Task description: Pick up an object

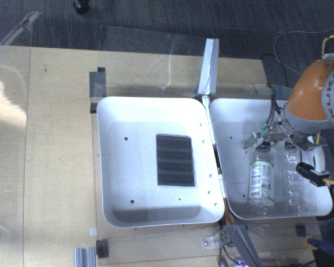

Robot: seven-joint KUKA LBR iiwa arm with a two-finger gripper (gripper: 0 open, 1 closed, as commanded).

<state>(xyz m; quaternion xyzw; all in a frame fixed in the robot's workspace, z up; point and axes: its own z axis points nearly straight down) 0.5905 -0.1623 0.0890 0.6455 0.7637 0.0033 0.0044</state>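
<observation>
Both bins are showing plain white: the left bin [117, 149] and the right bin [234, 149]. A dark grey ribbed panel [175, 160] with horizontal stripes is lying in the left bin. A clear bottle [261, 183] with a pale green-and-white label is lying in the right bin. The arm [317, 99] is showing grey with an orange band. The bench [50, 166] is showing light tan wood.
</observation>
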